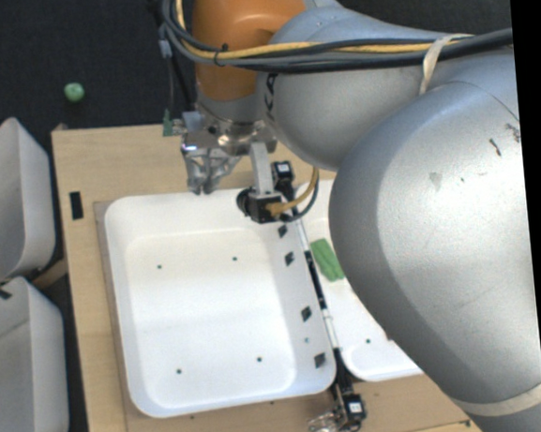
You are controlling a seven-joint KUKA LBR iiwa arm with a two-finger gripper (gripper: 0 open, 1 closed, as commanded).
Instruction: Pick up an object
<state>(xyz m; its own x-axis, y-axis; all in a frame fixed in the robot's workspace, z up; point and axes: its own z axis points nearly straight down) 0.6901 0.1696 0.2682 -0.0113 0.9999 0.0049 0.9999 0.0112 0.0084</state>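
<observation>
1. Gripper (212, 173) poised at 12 o'clock over the left bin's (125, 270) far rim; grip state hidden, cannot tell.
2. Nothing seen between the fingers.
3. Green object (327, 259) at 4 o'clock from the gripper, lying in the right bin (378, 366) beside the divider, well apart; likely the pick target.
4. Arm (442, 242) overhangs the right bin.

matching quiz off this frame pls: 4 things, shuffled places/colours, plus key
Things:
1. green object
2. gripper
3. small green ball
4. wrist band

Descriptions:
A. on the dark floor beyond the bench, upper left
B. orange
C. in the right bin, beside the divider between the bins
D. above the far rim of the left bin

Pairs: 1-C, 2-D, 3-A, 4-B
</observation>
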